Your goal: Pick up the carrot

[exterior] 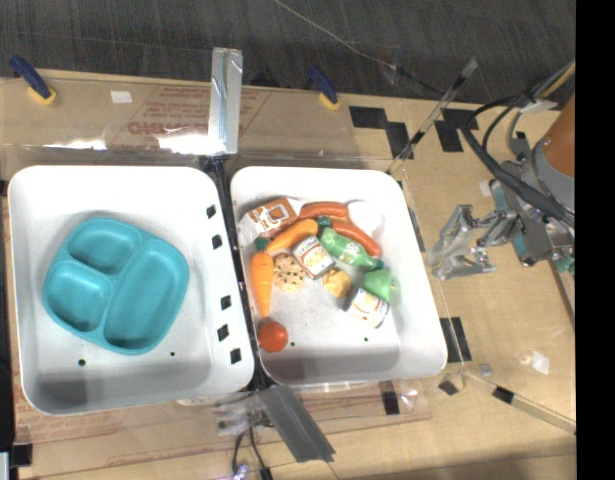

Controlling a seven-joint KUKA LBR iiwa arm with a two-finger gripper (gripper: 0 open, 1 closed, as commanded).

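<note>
We see the carrot (260, 282) lying at the right bin's (419, 308) left wall, while the end effector (465, 245) hangs apart over the worktop (507, 338), fingers spread, holding nothing.

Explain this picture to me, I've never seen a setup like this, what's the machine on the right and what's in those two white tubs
One camera looks down at a slant on a bench with two shallow white bins. The machine at the right is a robot arm; its metal gripper sits outside the bins, over the bench, holding nothing. The left bin holds a teal divided plate. The right bin holds a pile of toy food: the carrot lies along its left wall, with a red tomato just below it and a green vegetable in the pile.
</note>
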